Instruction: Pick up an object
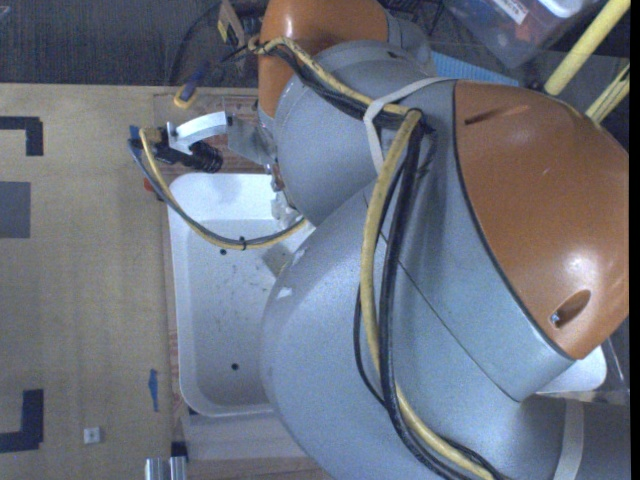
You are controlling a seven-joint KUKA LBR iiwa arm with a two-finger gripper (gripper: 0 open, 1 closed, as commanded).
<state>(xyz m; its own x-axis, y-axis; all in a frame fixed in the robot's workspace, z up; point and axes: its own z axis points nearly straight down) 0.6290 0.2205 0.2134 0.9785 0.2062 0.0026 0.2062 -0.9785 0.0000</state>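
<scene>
Looking down from the camera view, the grey arm [420, 268] blocks most of the white bin [205, 268], whose visible floor carries only small specks, so no object to pick can be located. Judging progress, nothing appears lifted, and whether the hand is released or clenched cannot be told.

I'm looking into a robotics lab. The big grey and orange arm [440, 268] trails bundled yellow and black cables [375, 268] over a pale wooden desk [80, 268] marked with black calibration squares [25, 136], a scuffed white bin [215, 298] set into it. Clear plastic storage tubs [530, 8] sit behind.
</scene>
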